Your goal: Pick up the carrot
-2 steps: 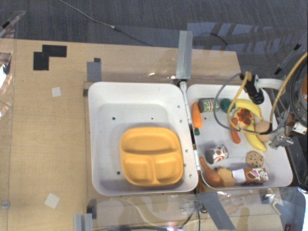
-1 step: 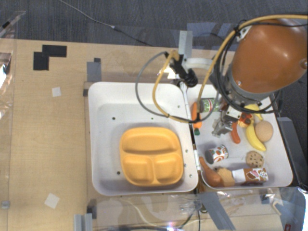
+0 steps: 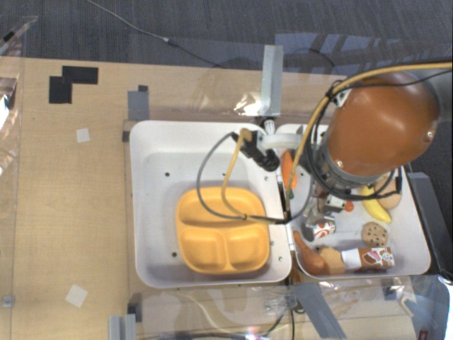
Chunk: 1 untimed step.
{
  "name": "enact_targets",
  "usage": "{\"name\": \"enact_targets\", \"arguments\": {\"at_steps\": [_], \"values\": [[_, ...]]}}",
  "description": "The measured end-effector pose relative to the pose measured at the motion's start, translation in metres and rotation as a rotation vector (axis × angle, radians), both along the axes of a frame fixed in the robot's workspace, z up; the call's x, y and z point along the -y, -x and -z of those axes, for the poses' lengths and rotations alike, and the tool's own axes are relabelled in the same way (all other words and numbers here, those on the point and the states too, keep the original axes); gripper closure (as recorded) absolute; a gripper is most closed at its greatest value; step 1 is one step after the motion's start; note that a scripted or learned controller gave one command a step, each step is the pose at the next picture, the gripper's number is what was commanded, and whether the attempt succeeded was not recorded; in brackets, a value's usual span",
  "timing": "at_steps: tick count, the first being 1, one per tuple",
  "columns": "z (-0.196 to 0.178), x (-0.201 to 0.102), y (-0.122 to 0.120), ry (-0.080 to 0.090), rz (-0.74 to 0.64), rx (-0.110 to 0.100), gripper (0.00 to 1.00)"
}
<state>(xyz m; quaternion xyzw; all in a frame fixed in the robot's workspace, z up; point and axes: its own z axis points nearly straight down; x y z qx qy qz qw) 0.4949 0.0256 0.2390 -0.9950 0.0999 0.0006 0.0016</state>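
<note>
The carrot (image 3: 287,170) is a slim orange piece lying lengthwise against the left wall of the right bin (image 3: 417,261), near its far end. My gripper (image 3: 324,210) hangs under the grey wrist and the big orange band (image 3: 382,129), low over the middle of the right bin. It is to the right of the carrot and a little nearer the camera. The arm's body hides much of the gripper, and nothing orange shows under it. A small red and white can (image 3: 323,228) lies just below the gripper.
The left bin (image 3: 152,190) holds a yellow divided tray (image 3: 223,234). Black and yellow cables (image 3: 212,168) loop over it toward the wrist. In the right bin lie a banana (image 3: 376,208), a round cookie (image 3: 374,233), a brown bottle (image 3: 365,258) and a brown pear-shaped item (image 3: 311,256).
</note>
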Motion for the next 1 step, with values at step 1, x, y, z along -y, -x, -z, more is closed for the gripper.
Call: {"name": "enact_targets", "arguments": {"at_steps": [1], "values": [[-0.0306,-0.0732,-0.0302,-0.003,0.019,0.005,1.00]]}}
